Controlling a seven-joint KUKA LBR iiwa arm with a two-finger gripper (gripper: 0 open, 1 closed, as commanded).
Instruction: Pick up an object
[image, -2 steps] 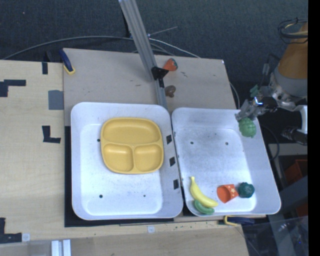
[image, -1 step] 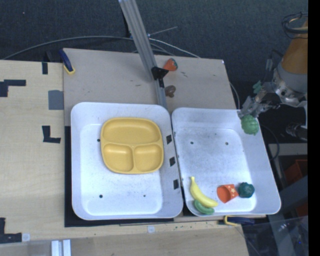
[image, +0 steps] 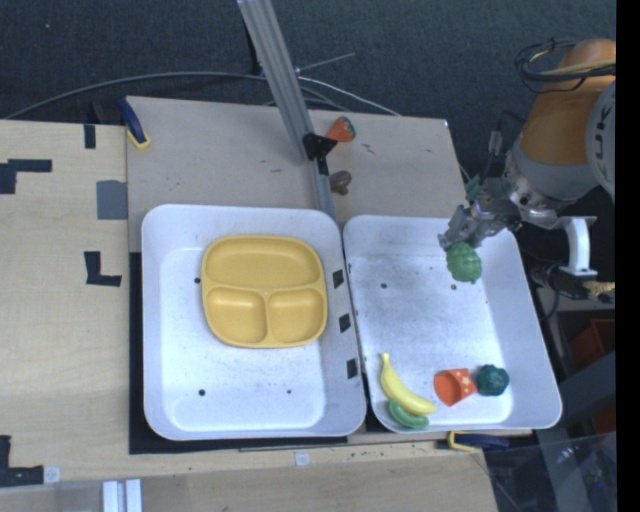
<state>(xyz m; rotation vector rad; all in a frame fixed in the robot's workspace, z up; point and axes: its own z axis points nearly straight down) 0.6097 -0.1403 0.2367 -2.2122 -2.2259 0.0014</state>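
Camera view is showing two shallow white bins, speckled and matte: the left bin (image: 170, 330) is holding one yellow three-compartment plate (image: 265, 290), smooth and rounded. The gripper (image: 462, 242) is hanging over the right bin (image: 520, 300) near its far edge, clenching a small round green ball (image: 464, 264) that is dangling just below it. Lying along that bin's near edge are one curved banana (image: 402, 386), one green pod (image: 408, 416), one orange piece (image: 453, 386) and one dark teal lump (image: 491, 379).

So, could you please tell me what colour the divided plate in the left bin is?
The divided plate is yellow, seen clearly in the camera view.
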